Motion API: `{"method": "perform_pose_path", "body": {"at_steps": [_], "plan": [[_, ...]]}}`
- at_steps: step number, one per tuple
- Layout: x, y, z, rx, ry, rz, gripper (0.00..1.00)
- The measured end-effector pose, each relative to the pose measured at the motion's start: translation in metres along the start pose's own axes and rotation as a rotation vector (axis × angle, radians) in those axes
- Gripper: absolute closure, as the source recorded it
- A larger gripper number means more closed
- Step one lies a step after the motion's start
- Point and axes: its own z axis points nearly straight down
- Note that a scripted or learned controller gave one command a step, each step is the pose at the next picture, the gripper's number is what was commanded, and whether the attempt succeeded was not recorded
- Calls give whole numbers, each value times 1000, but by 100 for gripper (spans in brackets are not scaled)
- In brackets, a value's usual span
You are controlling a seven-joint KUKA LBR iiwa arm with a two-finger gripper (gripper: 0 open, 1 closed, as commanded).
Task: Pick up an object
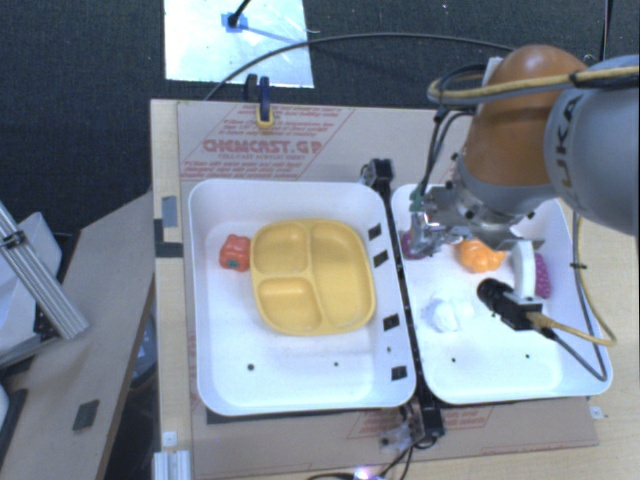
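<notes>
Light is coming from overhead, bright and fairly even. The left bin and right bin are glaring close to overexposure. A small white object is nearly washing out against the right bin's floor. A pale sheet is reflecting hard. The arm is casting a soft shadow. The dark floor is rendering grainy, and detail is reading slightly soft.

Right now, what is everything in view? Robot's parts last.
Bins: two, white, side by side.
Divided plate: one, yellow, middle of left bin.
Small object: one, orange-red, left bin, just left of the plate.
Rounded object: one, orange, right bin, upper part.
Brush: one, white and pink, right bin, near right wall.
Small lump: one, white, right bin, middle.
Arm: one, grey with orange band, reaching from the right.
Gripper: one, metal, low over right bin's upper left.
</notes>
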Motion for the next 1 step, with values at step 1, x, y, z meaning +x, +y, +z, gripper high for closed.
{"method": "perform_pose_path", "body": {"at_steps": [1], "plan": [[61,-18,2,0,0,-2,100]]}}
